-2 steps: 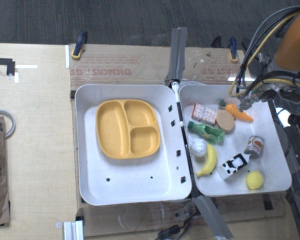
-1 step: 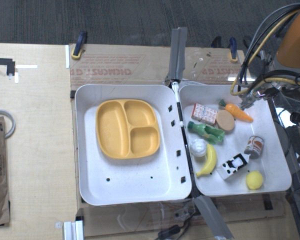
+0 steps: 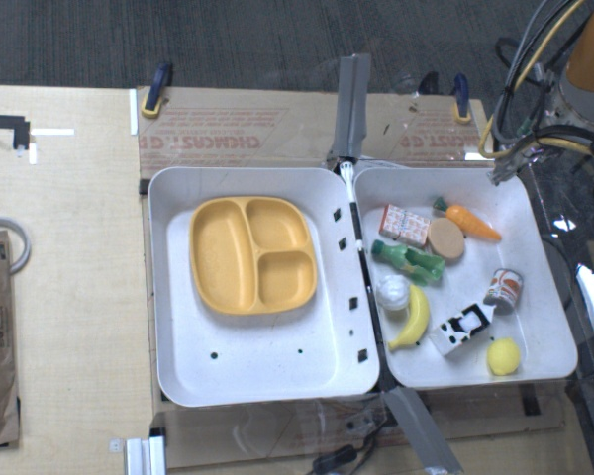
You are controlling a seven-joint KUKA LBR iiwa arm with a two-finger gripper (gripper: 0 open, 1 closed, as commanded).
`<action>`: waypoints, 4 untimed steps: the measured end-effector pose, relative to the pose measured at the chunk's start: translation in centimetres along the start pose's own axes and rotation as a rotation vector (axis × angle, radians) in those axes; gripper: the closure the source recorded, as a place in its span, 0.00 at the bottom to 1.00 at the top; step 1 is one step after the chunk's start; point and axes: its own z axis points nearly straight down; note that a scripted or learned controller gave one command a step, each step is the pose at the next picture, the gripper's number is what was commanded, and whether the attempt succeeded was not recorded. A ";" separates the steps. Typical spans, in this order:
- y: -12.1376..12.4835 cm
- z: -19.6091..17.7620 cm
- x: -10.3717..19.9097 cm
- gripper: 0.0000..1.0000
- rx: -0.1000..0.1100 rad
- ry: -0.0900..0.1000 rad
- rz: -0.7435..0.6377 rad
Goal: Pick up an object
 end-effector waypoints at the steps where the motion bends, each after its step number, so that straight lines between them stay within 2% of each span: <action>1: -0.6 6.2 -2.0 1.00 0.002 0.000 0.588; 2: -0.6 6.2 -1.9 0.00 0.002 0.000 0.588; 3: -2.4 12.5 2.0 0.00 -0.007 -0.004 0.488; 4: -2.3 11.1 1.9 1.00 -0.007 -0.006 0.486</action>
